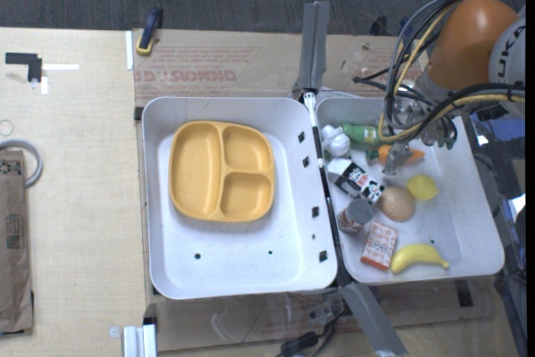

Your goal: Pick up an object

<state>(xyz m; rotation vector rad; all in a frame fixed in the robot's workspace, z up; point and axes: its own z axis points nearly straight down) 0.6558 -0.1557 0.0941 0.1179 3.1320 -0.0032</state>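
Nearest in the right bin [476, 205] lie a banana [420, 258] and a small red-and-white packet [379, 246]; just beyond sit a brown egg-shaped thing [397, 203] and a lemon [422, 187]; farther back a green bottle [361, 133] lies along the far wall; the jaws [399, 155] hang over an orange piece there, their opening impossible to tell; the left bin [167, 255] holds a yellow divided plate [222, 171].

The shallow white right bin [476, 205] is crowded on its left half: green bottle [364, 132], brown egg-shaped ball [398, 203], yellow banana [418, 257], red-and-white carton [379, 246]. Its right side lies open. Bundled cables [410, 109] overhang the top.
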